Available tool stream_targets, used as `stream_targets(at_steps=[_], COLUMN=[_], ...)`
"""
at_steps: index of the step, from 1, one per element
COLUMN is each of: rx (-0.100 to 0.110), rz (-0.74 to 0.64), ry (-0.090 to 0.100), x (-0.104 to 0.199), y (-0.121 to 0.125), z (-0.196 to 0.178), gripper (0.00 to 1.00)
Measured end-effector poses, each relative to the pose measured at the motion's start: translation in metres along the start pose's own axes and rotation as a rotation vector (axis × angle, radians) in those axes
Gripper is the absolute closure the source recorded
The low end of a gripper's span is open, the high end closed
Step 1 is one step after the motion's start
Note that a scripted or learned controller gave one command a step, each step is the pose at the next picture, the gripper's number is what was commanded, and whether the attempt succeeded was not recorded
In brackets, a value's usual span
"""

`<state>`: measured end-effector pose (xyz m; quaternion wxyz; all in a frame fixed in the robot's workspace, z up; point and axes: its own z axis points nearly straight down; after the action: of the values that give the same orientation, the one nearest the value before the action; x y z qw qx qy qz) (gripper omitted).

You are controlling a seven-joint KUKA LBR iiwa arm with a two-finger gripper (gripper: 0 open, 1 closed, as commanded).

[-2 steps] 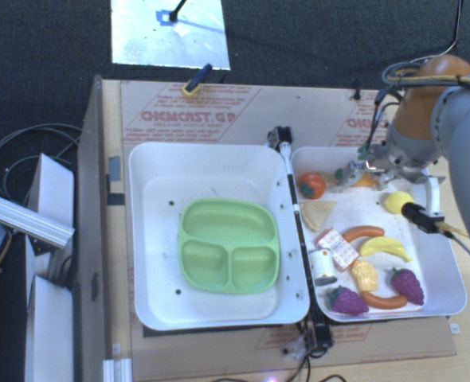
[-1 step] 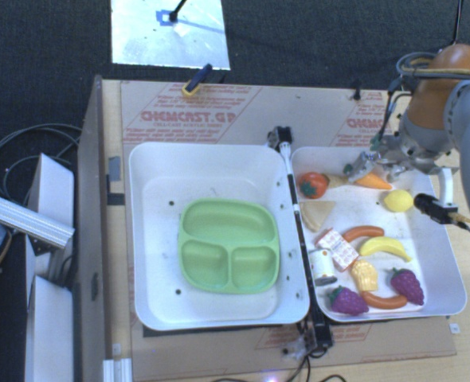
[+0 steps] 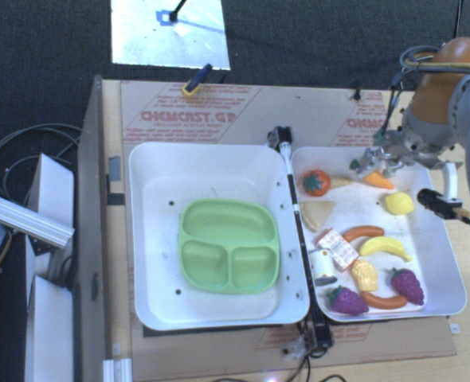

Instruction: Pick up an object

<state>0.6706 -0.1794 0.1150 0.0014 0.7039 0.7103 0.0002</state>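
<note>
- I am hanging my gripper [image 3: 372, 161] over the right bin's [image 3: 450, 281] far edge; I cannot tell its state.
- An orange carrot [image 3: 377, 181] is lying just beside it, near the far edge.
- A green tray [image 3: 229, 245] is sitting mid left bin [image 3: 151, 237].

Two shallow white bins sit side by side on the counter [image 3: 219, 106]. The left bin [image 3: 151, 213] holds a green divided plate [image 3: 229, 245]. The right bin [image 3: 446, 281] holds toy food: a tomato [image 3: 315, 182], a carrot [image 3: 377, 181], a lemon [image 3: 399, 204], a banana [image 3: 385, 247], two sausages, corn [image 3: 364, 276] and two purple grape bunches. The gripper [image 3: 372, 162] hangs over the bin's far edge, just beside the carrot.
</note>
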Motion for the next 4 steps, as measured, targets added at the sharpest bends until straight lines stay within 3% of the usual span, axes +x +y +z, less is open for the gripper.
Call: stream_targets(at_steps=[1, 2, 3, 4], rx=[-0.001, -0.001, 0.003, 0.022], rz=[0.006, 0.006, 0.008, 0.006], ry=[0.0, 0.0, 0.001, 0.005], x=[0.012, 0.012, -0.012, -0.015], y=[-0.015, -0.015, -0.06, -0.006], z=[-0.022, -0.021, 0.031, 0.031], gripper=[1.0, 0.0, 0.0, 0.0])
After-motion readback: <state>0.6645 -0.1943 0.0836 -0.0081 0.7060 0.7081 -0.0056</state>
